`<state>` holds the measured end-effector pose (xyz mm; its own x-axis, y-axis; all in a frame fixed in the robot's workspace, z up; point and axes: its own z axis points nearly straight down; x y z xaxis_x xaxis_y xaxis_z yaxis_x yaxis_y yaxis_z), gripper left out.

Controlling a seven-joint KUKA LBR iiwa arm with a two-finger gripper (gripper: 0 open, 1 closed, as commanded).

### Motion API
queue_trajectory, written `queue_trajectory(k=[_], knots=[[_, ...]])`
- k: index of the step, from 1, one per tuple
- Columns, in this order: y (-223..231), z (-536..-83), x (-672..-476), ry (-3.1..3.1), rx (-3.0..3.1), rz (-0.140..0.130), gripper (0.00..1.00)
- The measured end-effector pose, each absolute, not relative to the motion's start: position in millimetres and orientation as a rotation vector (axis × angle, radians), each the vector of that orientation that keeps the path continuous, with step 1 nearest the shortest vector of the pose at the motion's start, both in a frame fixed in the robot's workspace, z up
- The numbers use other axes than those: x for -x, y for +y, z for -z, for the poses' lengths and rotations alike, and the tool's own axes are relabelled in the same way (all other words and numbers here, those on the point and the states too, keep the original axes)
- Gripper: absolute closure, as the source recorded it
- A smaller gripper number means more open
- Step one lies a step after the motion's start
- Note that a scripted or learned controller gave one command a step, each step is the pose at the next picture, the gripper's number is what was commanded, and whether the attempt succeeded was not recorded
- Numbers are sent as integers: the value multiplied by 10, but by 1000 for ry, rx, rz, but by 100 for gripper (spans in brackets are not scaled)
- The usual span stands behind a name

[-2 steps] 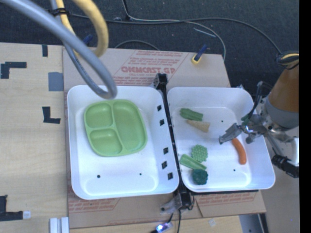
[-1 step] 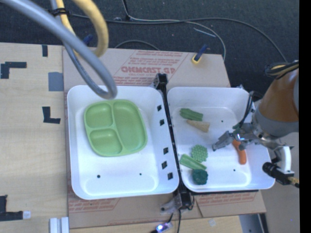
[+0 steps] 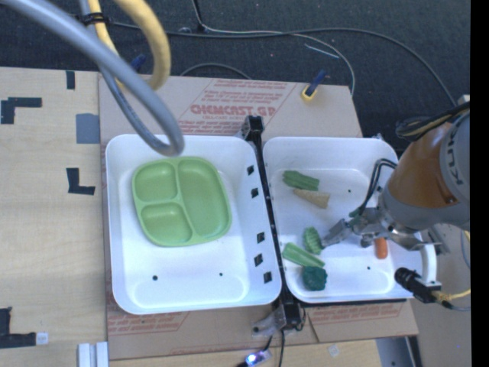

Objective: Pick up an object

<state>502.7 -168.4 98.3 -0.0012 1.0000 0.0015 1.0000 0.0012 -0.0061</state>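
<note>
Camera view: the arm (image 3: 428, 182) reaches into the right bin (image 3: 359, 155), its gripper (image 3: 330, 237) low beside a small green piece (image 3: 312, 240).

From the right edge the grey arm with its orange band leans over the right bin, and the gripper's dark fingers point left toward the small green piece, their tips right at its edge; whether they are spread or closed I cannot tell, and nothing shows between them. Near that piece lie a long green object (image 3: 302, 255) and a dark green lump (image 3: 314, 278) toward the bin's front, while another green object (image 3: 300, 180) and a tan wedge (image 3: 312, 198) lie farther back. A small orange item (image 3: 380, 248) sits just under the wrist. The left bin (image 3: 122, 281) holds a light green divided plate (image 3: 182, 201), with a grey hose (image 3: 114, 75) crossing above its back corner.
</note>
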Motion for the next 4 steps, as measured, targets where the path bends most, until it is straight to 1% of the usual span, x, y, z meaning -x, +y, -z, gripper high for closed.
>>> queue_trajectory(k=[1,2,3,4], knots=[[-1683,-849,-5029,-2223,2220,-2,0],[-1691,-959,-5034,-2225,2224,-2,100],[-1653,-1548,-4968,-2224,2221,2,100],[-1647,-2037,-5075,-2226,2221,2,100]])
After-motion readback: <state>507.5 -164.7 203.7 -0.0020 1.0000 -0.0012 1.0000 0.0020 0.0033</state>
